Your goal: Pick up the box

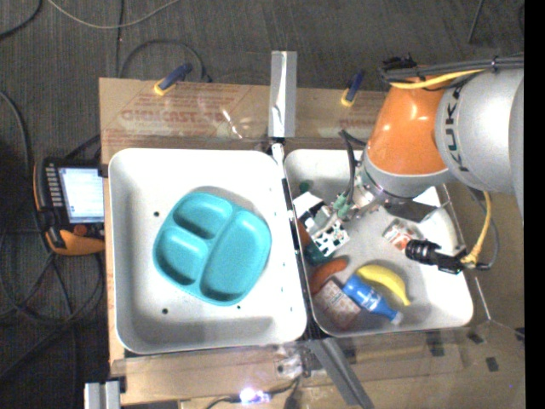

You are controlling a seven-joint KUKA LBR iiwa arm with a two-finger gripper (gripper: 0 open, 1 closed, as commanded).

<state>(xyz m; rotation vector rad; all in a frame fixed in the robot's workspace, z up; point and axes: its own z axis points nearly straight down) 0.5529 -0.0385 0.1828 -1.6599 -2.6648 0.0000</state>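
The box (329, 239) is small and white with green print. It lies in the left half of the right bin (456, 309), tilted, near the bin's divider wall. My gripper (335, 215) reaches down from the grey and orange arm (409, 143) and sits right over the box's upper edge. I cannot see the box between its tips. The arm's bulk hides the bin's back part.
In the right bin lie a banana (385, 282), a blue bottle (368, 300) on a brownish packet (336, 305), a red-orange item (327, 270), a small red-and-white wrapper (398, 233) and a dark item (305, 204). The left bin (128, 228) holds a teal divided plate (213, 245).
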